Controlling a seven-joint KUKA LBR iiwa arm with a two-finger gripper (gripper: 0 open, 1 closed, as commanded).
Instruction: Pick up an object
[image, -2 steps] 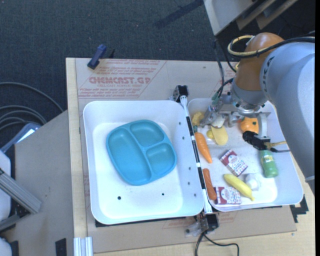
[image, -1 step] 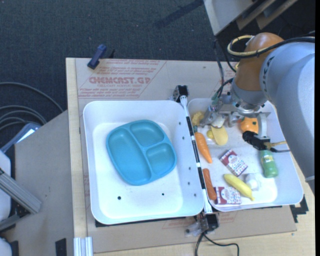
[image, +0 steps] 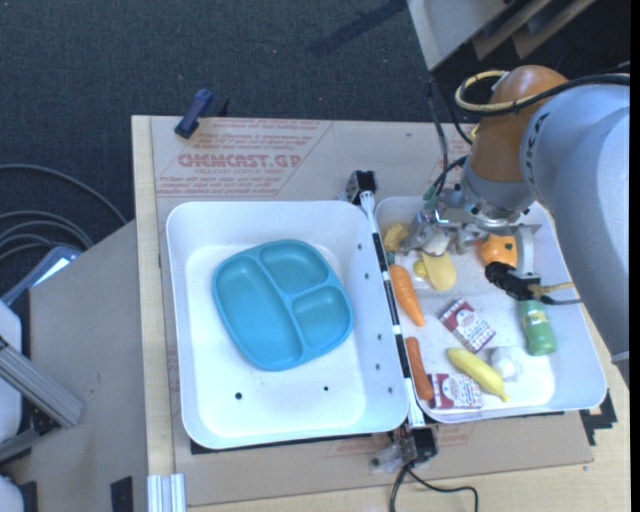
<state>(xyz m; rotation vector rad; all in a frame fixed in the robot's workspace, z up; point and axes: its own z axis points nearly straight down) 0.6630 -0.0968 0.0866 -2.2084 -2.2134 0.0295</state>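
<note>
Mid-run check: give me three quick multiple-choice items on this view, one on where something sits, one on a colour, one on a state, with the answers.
1. Where does the blue divided plate lie?
A. In the left bin
B. In the right bin
C. On the cardboard outside the bins

2. What colour is the small bottle near the right bin's right edge?
A. Red
B. Green
C. Blue

3. Where is the gripper now?
A. Down at the top end of the right bin, among the toy food
B. Over the blue plate
C. Raised clear of the bench, beyond the bins

Answers: 1 A, the plate sits in the middle of the left bin. 2 B, the bottle's body is green. 3 A, the wrist ends low over the right bin's top end, by the pale yellow piece and the carrot.
</note>
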